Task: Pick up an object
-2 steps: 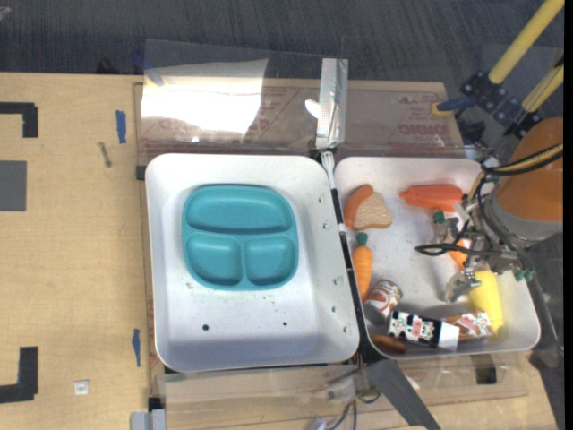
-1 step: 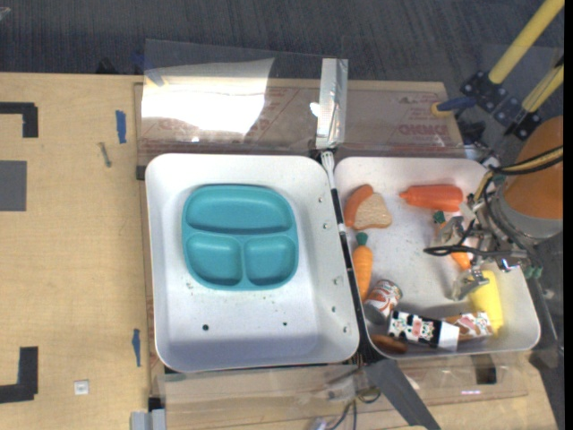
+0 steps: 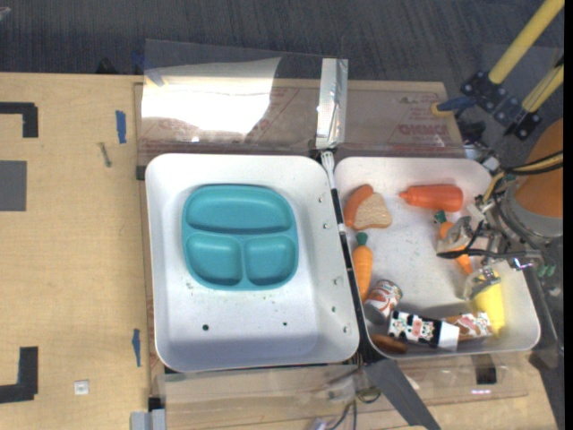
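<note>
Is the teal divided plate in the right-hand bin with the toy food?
No, the teal divided plate lies alone in the left bin; the toy carrot lies in the right bin.

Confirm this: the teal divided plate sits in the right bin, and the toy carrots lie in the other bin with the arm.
Not quite. The camera view shows the teal divided plate in the left bin, not the right. The toy carrots do lie in the other bin, where the arm reaches in.
</note>
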Robot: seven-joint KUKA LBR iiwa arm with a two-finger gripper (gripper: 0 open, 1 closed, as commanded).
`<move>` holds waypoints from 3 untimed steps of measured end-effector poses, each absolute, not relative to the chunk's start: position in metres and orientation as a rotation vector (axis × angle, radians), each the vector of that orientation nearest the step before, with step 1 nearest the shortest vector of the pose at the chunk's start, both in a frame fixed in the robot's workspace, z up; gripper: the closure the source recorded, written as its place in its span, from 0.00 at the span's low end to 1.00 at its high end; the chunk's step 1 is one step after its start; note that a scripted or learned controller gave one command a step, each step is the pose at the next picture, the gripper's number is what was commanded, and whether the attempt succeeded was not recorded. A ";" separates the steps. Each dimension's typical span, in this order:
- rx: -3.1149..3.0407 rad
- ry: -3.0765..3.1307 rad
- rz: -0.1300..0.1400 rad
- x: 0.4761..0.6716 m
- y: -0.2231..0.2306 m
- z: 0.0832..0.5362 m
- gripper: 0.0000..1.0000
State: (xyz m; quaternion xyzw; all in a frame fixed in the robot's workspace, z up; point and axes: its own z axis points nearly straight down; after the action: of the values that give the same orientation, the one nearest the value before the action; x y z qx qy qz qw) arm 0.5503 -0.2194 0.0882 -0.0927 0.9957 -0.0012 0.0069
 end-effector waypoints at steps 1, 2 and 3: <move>-0.427 3.098 -0.006 0.577 -0.196 0.088 0.00; -0.422 3.084 -0.013 0.581 -0.196 0.103 1.00; -0.422 3.086 -0.011 0.581 -0.196 0.102 0.00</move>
State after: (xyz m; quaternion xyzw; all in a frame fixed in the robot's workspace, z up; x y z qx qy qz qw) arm 0.5805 -0.1956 0.1015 -0.1353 0.9907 -0.0034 0.0133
